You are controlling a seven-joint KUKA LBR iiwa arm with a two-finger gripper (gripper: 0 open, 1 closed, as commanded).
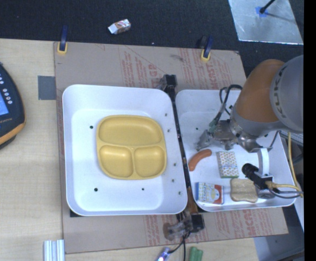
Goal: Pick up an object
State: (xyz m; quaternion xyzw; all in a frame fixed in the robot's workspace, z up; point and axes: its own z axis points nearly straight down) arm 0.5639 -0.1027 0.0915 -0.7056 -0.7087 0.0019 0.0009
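Two-finger gripper (208, 138) low in right white bin (188, 105), near its left wall; finger spread can't be made out. Orange sausage-shaped piece (200, 157) just below it. Patterned square packet (227, 163), toast-like slice (243, 190), small printed carton (209, 193) nearby. Yellow compartment tray (131, 145) in left white bin (76, 145).

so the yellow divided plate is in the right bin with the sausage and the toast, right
Not quite. The camera view shows the yellow divided plate in the left bin, by itself. The sausage and the toast are in the right bin, as you said, near the pincer.
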